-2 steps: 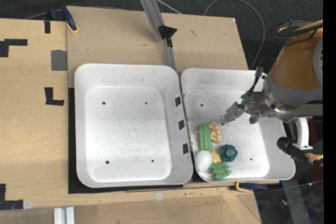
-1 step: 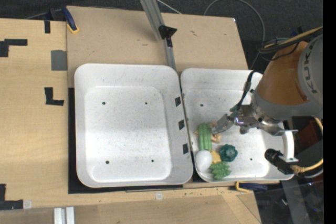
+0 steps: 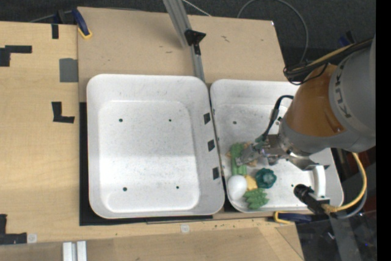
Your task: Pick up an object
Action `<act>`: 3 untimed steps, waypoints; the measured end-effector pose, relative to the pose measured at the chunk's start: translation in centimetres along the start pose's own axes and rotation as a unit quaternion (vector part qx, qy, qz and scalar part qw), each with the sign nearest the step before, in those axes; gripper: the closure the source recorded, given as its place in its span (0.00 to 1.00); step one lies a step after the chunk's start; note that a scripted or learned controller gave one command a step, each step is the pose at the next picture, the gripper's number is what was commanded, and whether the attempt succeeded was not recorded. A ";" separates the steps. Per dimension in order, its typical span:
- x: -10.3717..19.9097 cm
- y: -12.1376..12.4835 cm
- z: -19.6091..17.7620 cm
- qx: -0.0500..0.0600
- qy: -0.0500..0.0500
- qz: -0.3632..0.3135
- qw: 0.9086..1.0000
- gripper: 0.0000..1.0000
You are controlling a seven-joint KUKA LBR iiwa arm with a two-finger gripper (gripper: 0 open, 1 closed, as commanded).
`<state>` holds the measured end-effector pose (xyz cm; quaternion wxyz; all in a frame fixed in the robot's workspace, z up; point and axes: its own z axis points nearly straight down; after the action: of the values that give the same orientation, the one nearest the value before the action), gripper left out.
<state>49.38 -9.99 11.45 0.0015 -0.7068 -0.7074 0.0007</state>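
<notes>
Near edge, right bin point(image 3: 244, 95), front-left corner: cluster of small objs.
- Green leafy toy point(image 3: 256, 197), nearest, lying by the front rim.
- White egg-shaped obj point(image 3: 237, 183), just left of it, w/ a yellow piece point(image 3: 250, 181) touching its right side.
- Teal round obj point(image 3: 266, 178), sitting just right of the yellow piece.
- Green/tan pieces point(image 3: 239, 153), further back, lying against the tool tip.

Gripper point(image 3: 264, 150): hanging low over the cluster's far side, arm reaching in from the right. Fingers' state: can't tell, too cluttered.

Key relation: teal obj is lying just in front of the claw, toward the bench's near edge; green/tan pieces just to its left. Probably a short move either way.

Left bin point(image 3: 146, 143): sitting beside, rims touching.
</notes>
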 end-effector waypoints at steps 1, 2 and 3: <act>0.0 0.0 -1.0 0.001 0.000 0.000 1.000 1.00; 0.0 -0.1 -5.1 -0.003 -0.001 0.000 1.000 1.00; 0.2 0.8 -11.0 -0.004 -0.001 -0.001 1.000 1.00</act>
<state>50.26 -9.77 22.40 -0.0020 -0.7063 -0.7079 -0.0013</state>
